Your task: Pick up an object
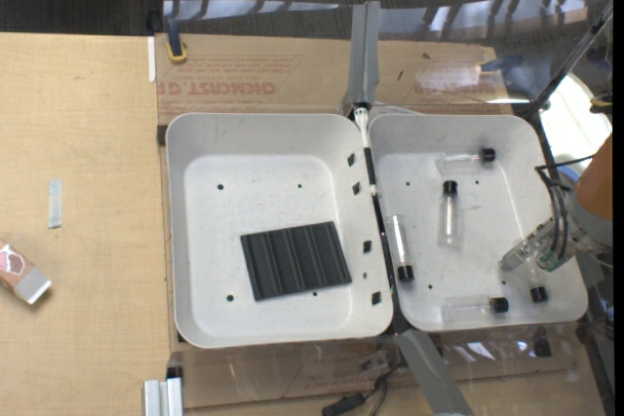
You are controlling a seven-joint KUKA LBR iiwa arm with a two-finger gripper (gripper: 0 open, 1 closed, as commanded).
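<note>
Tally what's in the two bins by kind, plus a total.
Clear tubes with black caps, right bin: 4, at and
Loose black cap, right bin: 1
Black ribbed pad, left bin: 1
Total: 6
The gripper sits over the right bin's right side; anything under it is hidden.

We see the gripper [522, 253] as pale, translucent-looking fingers; dark cables [558, 200] loop above it; an orange band [597, 180] shows beyond.

lab bench [78, 132] with white bins [195, 209]
</note>
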